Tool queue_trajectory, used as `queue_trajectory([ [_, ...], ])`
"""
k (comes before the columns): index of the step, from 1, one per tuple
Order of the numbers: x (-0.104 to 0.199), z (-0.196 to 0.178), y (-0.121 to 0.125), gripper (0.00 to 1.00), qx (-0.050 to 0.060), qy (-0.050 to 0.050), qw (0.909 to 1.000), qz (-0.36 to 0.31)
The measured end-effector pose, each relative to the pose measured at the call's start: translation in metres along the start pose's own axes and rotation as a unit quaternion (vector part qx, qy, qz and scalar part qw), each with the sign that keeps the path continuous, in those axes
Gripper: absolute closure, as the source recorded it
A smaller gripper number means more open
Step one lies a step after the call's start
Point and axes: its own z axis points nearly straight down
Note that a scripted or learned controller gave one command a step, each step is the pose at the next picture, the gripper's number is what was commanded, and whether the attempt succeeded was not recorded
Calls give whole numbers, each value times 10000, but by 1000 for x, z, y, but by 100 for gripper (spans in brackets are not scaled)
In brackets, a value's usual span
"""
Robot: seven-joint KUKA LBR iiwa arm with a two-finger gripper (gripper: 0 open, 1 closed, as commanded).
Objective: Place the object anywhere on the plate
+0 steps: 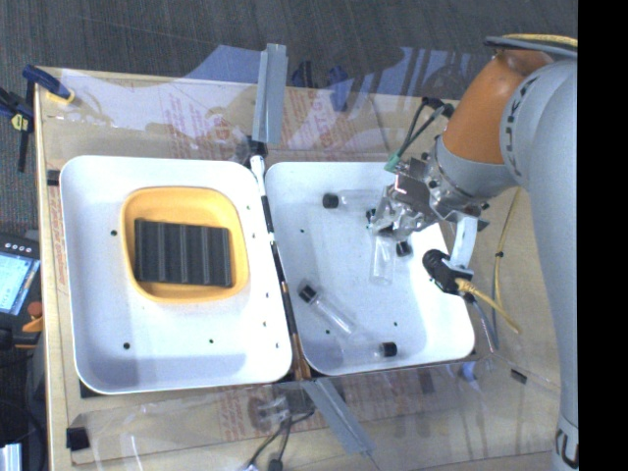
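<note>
The grey metal two-finger gripper [395, 226] hangs over the right white bin [294, 263]; I cannot tell its state. A clear plastic tube [381, 260] sits just below it. The yellow rounded plate [183, 206] lies in the left white bin [88, 263].

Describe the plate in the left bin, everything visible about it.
The plate is a rounded-rectangular yellow-orange dish with a raised rim. A dark grey ribbed rectangular insert with lengthwise grooves fills its middle. It looks like plastic. It lies flat in the left bin, toward the bin's upper middle, with white floor around it. Nothing else touches it.
</note>
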Motion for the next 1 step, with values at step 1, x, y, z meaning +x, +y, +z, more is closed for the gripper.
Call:
queue_trajectory([
  [1, 41, -3, -9, 100, 18, -2, 9931, -1172],
])
